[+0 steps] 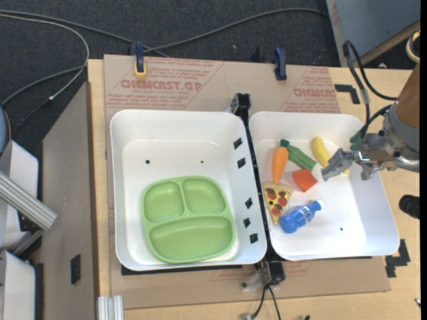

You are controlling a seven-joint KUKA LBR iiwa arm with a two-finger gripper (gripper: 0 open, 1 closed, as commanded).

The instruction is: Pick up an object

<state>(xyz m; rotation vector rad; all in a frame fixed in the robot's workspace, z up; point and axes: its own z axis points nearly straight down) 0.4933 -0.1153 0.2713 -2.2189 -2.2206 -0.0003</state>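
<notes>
Arm enters from the right edge of the view, wrist hanging over the right bin. The jaws are spread, two grey fingers splayed apart, one finger reaching left, the other nearer the wrist. Nothing sits between them; white bin floor shows in the gap.

Relative to the jaws:
- yellow banana-like piece just up and left, close beside the left finger, apparently apart from it.
- red block left and slightly below, near.
- green piece further left, lying at a slant beside the carrot.
- blue bottle down and left, on its side.
- pizza slice toy left of the bottle, near the bin's left wall.

Well left of the jaws, the left bin holds a green divided plate, three compartments, lying flat.

Both bins rest on a cardboard sheet on the bench, clamped at the far edge by a yellow-handled clamp and a blue clamp.
</notes>
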